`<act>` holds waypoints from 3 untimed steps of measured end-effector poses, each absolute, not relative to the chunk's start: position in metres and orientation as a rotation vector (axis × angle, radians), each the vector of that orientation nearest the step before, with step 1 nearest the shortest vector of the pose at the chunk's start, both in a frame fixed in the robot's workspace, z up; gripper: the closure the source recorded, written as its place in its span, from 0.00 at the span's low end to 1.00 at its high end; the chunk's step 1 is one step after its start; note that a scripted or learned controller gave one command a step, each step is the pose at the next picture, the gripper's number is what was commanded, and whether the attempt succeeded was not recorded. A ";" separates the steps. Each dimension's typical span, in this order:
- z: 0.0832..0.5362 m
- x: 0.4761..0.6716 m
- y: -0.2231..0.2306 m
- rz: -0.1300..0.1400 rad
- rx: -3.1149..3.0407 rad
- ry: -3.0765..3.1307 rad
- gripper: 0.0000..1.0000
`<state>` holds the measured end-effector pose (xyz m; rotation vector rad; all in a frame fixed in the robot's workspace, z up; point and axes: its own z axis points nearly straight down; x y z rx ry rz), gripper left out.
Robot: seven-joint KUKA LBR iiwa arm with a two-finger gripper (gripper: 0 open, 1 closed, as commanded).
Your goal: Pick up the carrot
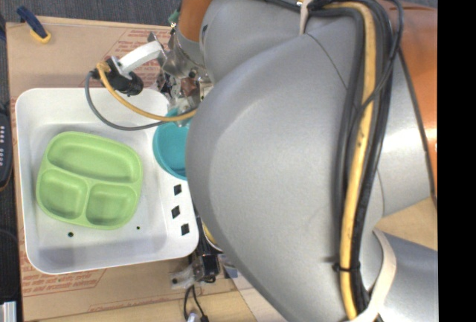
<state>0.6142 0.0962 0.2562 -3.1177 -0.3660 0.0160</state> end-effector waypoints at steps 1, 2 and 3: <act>0.428 0.622 0.031 0.000 -3.050 -0.736 1.00; 0.283 0.580 0.080 0.038 -3.021 -0.832 1.00; 0.194 0.524 0.041 0.032 -3.032 -0.783 1.00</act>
